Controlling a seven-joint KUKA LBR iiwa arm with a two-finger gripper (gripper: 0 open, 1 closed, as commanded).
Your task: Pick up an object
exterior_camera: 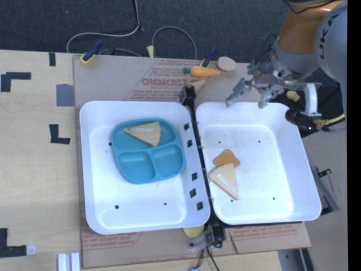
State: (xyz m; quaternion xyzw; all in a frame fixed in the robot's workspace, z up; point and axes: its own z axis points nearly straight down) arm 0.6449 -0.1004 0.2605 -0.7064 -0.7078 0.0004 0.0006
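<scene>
Seen from above, two white bins sit side by side on the worktop (34, 168), their inner rims touching along a black clip strip. The right bin (293, 168) has much bare floor around its two pieces, which lie near its left wall. The arm (316, 21) reaches in from the upper right; its claw (251, 97) hangs over the right bin's back rim, fingers spread apart with nothing between them. A tan sandwich wedge (225, 180) lies flat, touching an orange-brown cracker (226, 158) just behind it. In the left bin (96, 208), a blue divided plate (148, 161) bears another wedge (144, 133).
</scene>
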